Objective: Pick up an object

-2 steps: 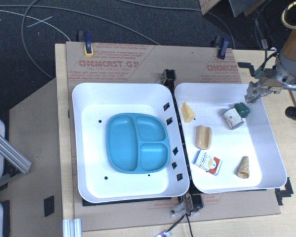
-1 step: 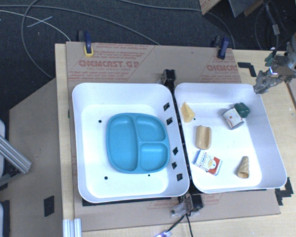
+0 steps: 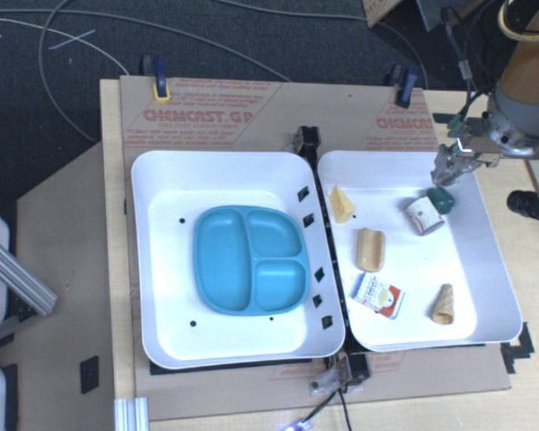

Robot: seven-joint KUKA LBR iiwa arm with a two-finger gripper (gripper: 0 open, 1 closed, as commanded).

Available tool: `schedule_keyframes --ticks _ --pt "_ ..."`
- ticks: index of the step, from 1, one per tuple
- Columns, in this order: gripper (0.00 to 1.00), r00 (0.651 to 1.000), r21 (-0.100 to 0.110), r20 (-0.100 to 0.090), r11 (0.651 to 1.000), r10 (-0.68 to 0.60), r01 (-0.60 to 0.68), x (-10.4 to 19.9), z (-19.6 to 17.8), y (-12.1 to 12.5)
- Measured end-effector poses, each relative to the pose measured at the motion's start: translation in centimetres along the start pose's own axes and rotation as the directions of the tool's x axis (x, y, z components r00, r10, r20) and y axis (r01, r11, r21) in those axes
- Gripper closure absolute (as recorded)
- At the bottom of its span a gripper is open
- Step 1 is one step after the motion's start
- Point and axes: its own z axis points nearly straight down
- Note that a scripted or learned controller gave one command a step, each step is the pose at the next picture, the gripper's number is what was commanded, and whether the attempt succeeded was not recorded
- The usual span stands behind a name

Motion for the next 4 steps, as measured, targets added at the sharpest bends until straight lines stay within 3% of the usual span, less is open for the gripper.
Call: schedule_keyframes --ticks 2,4 --pt "1.0 1.0 0.0 -0.001 1.0 -0.003 0.003 10.0 0.1 -2.7" --pt "1.0 1.0 0.0 -0.002 1.0 -0.004 0.004 19.7 0.0 -7.1"
